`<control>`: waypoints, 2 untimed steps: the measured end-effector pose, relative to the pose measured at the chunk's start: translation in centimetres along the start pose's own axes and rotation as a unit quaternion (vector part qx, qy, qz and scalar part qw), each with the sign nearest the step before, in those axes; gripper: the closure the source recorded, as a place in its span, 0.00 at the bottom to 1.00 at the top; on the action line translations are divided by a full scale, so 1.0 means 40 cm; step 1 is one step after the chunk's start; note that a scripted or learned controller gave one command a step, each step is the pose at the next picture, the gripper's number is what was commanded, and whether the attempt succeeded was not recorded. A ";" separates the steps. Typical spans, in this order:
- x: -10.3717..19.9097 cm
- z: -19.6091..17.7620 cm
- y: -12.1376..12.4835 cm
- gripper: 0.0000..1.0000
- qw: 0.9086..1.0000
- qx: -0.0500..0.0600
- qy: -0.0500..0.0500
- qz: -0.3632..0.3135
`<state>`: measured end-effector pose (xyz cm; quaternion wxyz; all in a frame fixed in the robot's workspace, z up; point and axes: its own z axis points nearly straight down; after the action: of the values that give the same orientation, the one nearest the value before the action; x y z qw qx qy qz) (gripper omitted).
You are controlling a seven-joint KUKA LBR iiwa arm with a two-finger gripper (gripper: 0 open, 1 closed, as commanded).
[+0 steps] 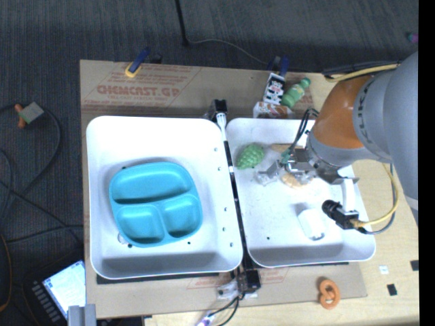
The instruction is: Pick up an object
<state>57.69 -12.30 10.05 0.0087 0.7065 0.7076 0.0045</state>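
The arm (360, 117) reaches low into the right bin (272, 240). I cannot tell the state of its gripper (293, 165). Candidates lie close: a green object (249, 155) and a white object (311, 223). Being crowded, the grasp may slip or push them away.

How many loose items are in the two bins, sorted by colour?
Blue: 1, the divided tray in the left bin.
Green: 1, a bumpy lump in the right bin.
White: 1, a small cup-like piece.
Tan: 1, partly hidden under the wrist.
Total: 4.
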 end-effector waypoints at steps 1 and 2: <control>0.000 -0.023 -0.001 1.00 1.000 0.001 0.000 0.001; -0.027 0.002 0.167 1.00 1.000 0.009 0.002 0.000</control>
<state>64.36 -13.36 10.10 0.0007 0.7066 0.7076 -0.0006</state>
